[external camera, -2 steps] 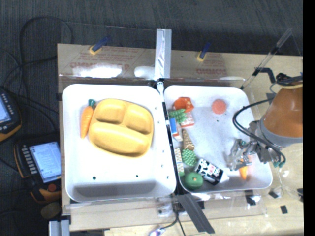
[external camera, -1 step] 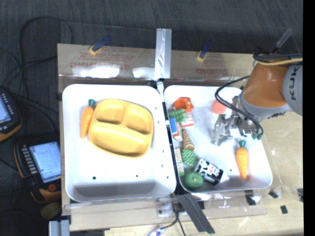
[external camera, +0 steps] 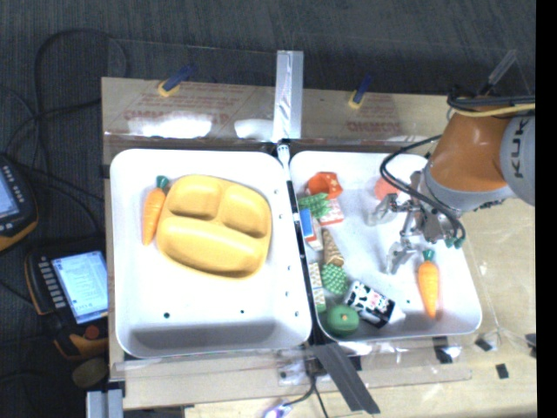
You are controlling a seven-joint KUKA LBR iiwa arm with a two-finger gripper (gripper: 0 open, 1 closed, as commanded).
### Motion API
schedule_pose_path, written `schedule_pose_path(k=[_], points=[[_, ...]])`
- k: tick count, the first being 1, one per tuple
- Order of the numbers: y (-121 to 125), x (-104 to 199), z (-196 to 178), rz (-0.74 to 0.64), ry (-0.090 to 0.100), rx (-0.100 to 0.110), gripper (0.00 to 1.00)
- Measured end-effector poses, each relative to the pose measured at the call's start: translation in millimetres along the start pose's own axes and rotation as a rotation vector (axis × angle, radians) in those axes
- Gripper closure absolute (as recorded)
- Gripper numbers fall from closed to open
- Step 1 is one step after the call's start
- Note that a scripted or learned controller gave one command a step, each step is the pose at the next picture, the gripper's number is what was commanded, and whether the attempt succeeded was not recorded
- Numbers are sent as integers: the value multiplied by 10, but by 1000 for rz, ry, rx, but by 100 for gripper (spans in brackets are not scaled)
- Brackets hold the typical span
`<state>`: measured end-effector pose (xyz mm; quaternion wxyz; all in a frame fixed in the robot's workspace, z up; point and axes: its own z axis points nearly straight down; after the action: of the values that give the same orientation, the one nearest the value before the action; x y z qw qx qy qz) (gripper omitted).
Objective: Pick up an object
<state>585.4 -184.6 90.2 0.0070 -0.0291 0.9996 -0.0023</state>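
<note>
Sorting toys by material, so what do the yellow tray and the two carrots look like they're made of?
Yellow tray: likely moulded plastic, smooth with a soft sheen and rounded compartments. Carrot beside it and carrot in the right bin: probably plastic too, uniform orange with green tops; rubber is possible.

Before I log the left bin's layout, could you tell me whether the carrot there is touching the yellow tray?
Touching. The camera view shows the carrot lying along the left edge of the yellow tray, with no white bin floor visible between them.

Even, fairly bright overhead light, with the white bins (external camera: 209,329) near washed out and glare on the clear sheet (external camera: 187,124) behind them. Shadows are soft and short. The picture is slightly soft and grainy throughout.
</note>
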Motion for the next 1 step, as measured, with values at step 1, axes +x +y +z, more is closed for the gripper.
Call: schedule_pose_path(k=[1], points=[[-200, 566, -11, -34, 2, 0, 0]])
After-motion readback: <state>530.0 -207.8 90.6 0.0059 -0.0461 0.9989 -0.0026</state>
